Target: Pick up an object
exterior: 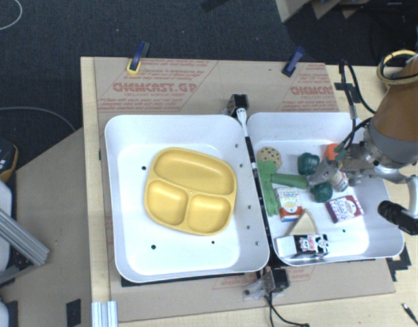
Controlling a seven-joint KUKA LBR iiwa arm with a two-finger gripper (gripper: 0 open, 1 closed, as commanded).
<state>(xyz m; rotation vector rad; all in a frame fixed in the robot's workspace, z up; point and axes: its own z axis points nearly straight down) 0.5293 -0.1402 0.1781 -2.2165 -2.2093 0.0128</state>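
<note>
Pick not yet done: nothing visibly lifted, all items lying in right bin (pixel 379 240). Gripper (pixel 329 176) down low in that bin, among teal rounded pieces (pixel 308 162) and small orange item (pixel 331 150); pincer state cannot tell, nothing seen pinched. Grasp and lift left to do.

Left bin (pixel 120 182): glossy yellow three-compartment plate (pixel 190 190), smooth moulded plastic. Right bin: green strip (pixel 267 186), spotted tan cookie-like disc (pixel 269 157), small printed cartons (pixel 288 203), maroon packet (pixel 344 208), black-and-white box (pixel 308 243).

Two white bins (pixel 120 182) are seen on a tan counter (pixel 93 114) printed with red lettering, a yellow divided plate (pixel 190 191) in one, and dark green toys (pixel 308 162), a maroon carton (pixel 344 208) and a black-and-white patterned box (pixel 308 243) in the other.
</note>
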